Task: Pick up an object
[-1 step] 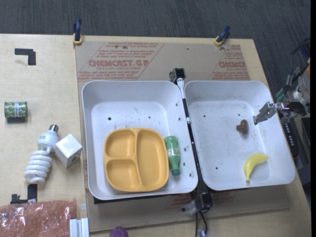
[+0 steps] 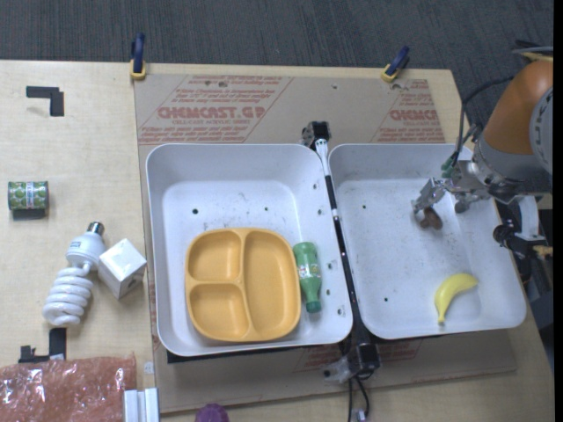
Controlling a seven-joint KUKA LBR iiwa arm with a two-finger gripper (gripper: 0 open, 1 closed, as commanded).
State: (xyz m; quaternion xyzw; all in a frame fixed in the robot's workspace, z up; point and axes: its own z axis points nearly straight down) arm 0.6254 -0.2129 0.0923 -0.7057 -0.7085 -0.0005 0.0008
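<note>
One yellow tray (image 2: 242, 295), one green bottle (image 2: 307, 275), one banana (image 2: 452, 294); gripper (image 2: 431, 207) fingers' state unclear.

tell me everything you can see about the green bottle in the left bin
The green bottle is small and looks like plastic, with a paler label band around its middle and a narrower cap end pointing toward the bin's near edge. It lies on its side on the floor of the left bin, squeezed between the yellow divided tray and the bin's right wall, apparently touching the tray's right edge. Label text is too small to read.
</note>
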